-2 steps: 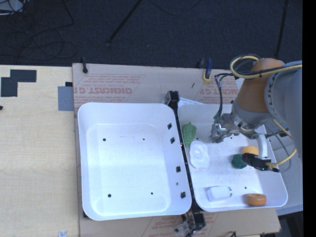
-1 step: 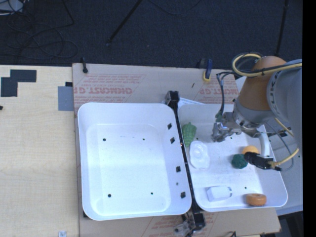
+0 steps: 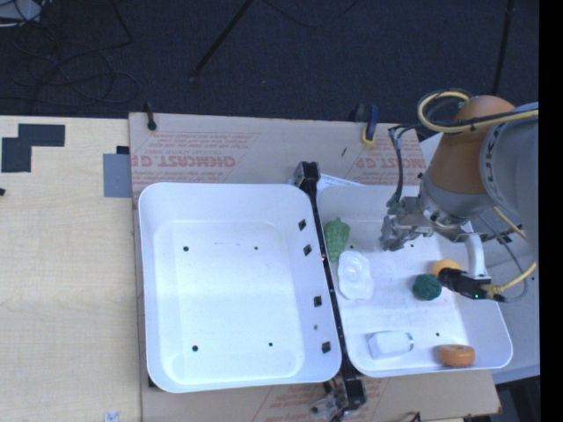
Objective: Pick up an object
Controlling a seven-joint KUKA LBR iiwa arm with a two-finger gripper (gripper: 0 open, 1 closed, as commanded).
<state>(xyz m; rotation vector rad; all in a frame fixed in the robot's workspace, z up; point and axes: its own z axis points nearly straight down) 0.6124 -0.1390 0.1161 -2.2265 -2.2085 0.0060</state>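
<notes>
— Where are you?

— My gripper (image 3: 398, 233) hangs over the right bin (image 3: 493, 345), near its far side. I cannot tell how my jaws stand.

— What lies around you?

— Left of me, a green object (image 3: 337, 234); just nearer than that, a clear crumpled thing (image 3: 354, 275). Nearer and to my right, a dark green ball (image 3: 427, 287). Well toward the near edge, a white block (image 3: 390, 344) and an orange disc (image 3: 456, 355).

End effector (image 3: 398, 233) above right bin (image 3: 493, 359)
</notes>
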